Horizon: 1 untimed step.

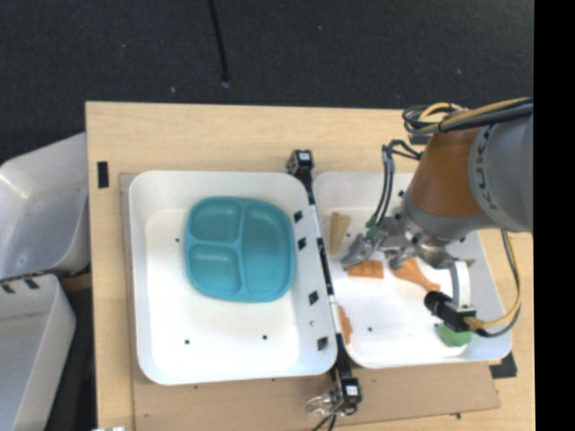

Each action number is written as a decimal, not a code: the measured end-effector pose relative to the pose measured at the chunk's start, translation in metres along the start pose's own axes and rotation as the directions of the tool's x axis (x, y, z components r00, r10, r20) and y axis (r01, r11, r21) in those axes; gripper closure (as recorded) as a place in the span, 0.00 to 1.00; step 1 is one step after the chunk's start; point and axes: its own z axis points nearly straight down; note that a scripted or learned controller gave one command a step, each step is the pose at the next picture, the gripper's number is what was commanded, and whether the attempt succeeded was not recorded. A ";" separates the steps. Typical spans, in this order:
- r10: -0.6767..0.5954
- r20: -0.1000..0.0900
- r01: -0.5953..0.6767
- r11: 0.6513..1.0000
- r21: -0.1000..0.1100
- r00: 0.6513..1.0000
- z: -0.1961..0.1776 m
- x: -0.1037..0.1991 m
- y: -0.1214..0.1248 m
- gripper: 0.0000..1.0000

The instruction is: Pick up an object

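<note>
Camera view, gripper (367, 248) mid right bin (395, 353), orange pieces (366, 270) beside.

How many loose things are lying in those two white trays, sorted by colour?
Teal: 1, the divided plate in the left bin.
Orange: 3, a piece by the claw, another under the arm, a sliver in the right bin.
Tan: 1, a block.
Green: 1, a small item.
Total: 6
</note>
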 end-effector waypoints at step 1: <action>0.006 -0.002 -0.006 1.000 -0.008 1.000 -0.015 0.000 0.002 1.00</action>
